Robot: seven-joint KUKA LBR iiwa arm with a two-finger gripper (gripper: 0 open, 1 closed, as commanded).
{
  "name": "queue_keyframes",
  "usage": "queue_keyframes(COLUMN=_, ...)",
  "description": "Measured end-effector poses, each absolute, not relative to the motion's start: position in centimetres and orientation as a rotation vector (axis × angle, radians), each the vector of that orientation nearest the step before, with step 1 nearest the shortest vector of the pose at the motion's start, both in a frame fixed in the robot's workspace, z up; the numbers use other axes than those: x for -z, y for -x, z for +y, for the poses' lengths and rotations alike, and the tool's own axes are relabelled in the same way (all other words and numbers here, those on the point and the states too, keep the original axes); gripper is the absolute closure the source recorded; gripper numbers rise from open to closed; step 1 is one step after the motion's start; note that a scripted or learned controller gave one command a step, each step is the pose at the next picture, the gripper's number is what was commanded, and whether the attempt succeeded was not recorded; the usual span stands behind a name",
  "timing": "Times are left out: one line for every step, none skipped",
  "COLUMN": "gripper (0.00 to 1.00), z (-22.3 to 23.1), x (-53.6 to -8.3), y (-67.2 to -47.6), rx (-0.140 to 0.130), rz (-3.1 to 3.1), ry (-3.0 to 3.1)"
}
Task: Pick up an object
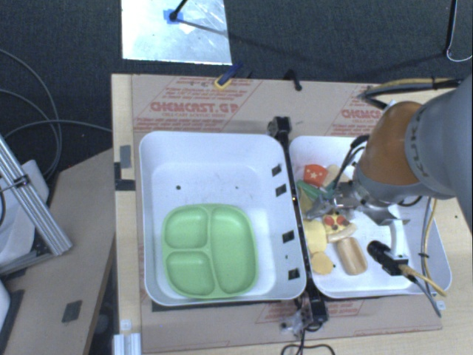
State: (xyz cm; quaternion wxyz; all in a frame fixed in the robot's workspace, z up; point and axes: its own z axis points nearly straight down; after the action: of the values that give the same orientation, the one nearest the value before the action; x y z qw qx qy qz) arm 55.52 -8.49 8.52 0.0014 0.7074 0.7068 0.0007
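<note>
Tan round slice (321,263) sits nearest you, below and just beside the gripper (325,204); tan roll (352,256) lies right of the slice, below-right of the gripper; both are in the right bin (377,281).

Green tray (209,250) lies well left of the gripper, across the divider in the left bin (214,168); it has three compartments.

Pale yellow piece (316,235) is directly under the gripper in the view; a spotted piece (338,224) with red dots is touching or nearly touching the gripper's lower right.

The gripper is down in the toy pile at the right bin's left side; you can't tell whether it's spread or closed, or if it grips anything; the grey-and-orange arm (414,146) comes in from its right.

Green piece (309,191) is just left of the gripper; red piece (315,174) is just beyond it.

Cardboard (192,106) lies under the bins, far-left of the gripper; silver sheet (176,21) is farthest back.
</note>
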Motion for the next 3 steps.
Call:
queue_keyframes(gripper=0.00, z=-8.5, x=-8.5, y=-53.2, rx=-0.004, rz=2.219, ry=-2.219)
queue_keyframes(gripper=0.00, z=-2.9, x=-18.8, y=-48.5, rx=-0.005, rz=2.230, ry=-2.213)
queue_keyframes(gripper=0.00, z=-1.8, x=-33.1, y=-48.9, rx=-0.022, rz=2.221, ry=-2.204)
